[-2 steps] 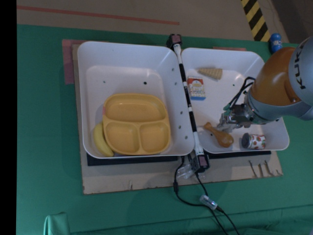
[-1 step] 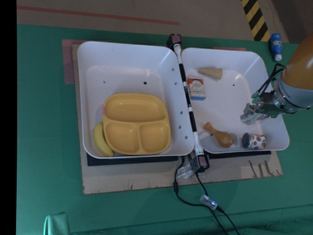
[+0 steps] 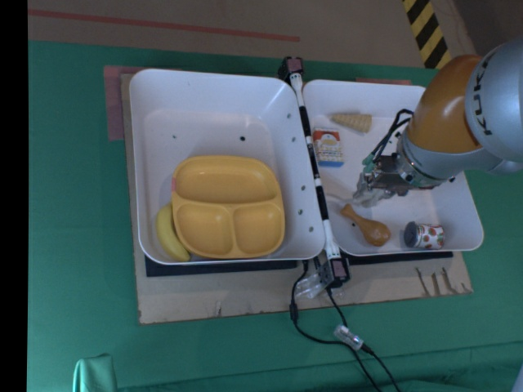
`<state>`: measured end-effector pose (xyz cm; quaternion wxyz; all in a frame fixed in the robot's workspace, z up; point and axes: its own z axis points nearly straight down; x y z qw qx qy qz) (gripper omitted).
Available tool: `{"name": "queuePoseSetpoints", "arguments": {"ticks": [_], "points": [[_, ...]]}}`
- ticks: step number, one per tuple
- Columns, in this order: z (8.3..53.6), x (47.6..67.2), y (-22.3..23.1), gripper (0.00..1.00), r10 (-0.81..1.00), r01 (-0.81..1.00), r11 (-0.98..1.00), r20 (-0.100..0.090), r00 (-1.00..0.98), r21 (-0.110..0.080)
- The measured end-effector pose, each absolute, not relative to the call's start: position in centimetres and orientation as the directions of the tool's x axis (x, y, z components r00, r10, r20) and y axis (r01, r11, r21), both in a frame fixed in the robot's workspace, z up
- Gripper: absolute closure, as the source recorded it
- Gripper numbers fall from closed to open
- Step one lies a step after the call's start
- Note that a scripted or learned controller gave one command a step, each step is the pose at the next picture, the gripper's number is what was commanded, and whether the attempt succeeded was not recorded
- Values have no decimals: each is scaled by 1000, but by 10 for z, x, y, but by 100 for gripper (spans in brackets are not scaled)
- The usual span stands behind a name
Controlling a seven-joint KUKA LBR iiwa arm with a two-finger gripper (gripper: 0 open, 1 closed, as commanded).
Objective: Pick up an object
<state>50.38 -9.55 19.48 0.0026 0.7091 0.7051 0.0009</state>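
Seemingly the arm is in the approach step, with nothing lifted yet. Far to the left of the gripper (image 3: 364,193), in the left bin (image 3: 155,96), a banana (image 3: 167,235) lies against the lower left edge of a yellow tray (image 3: 229,207); both are well apart from the tool and look unlikely to be the aim. In the right bin (image 3: 466,219), a small red and white carton (image 3: 328,147) lies up and to the left of the gripper, near but not touching, and a pale cone (image 3: 351,122) lies above it by the far wall. Just below the gripper is a brown drumstick (image 3: 366,225), its thin end pointing up toward the tool, so this is probably the thing to be picked. Whether the gripper is spread or closed cannot be told, as its tip is blurred and dark, and nothing can be seen held in it. Down and to the right, near the bin's corner, lies a small patterned can (image 3: 423,235). The next move probably calls for a short shift down toward the drumstick, a descent so that its narrow handle is straddled, and then a firm close before lifting; the rounded, slanted handle could slip aside if the gripper comes down off centre.
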Motion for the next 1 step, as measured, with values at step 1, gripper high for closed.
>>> {"name": "queuePoseSetpoints", "arguments": {"ticks": [1], "points": [[189, 622, -110, 100, 1000, 1000, -5, -6, 5, 22]]}}
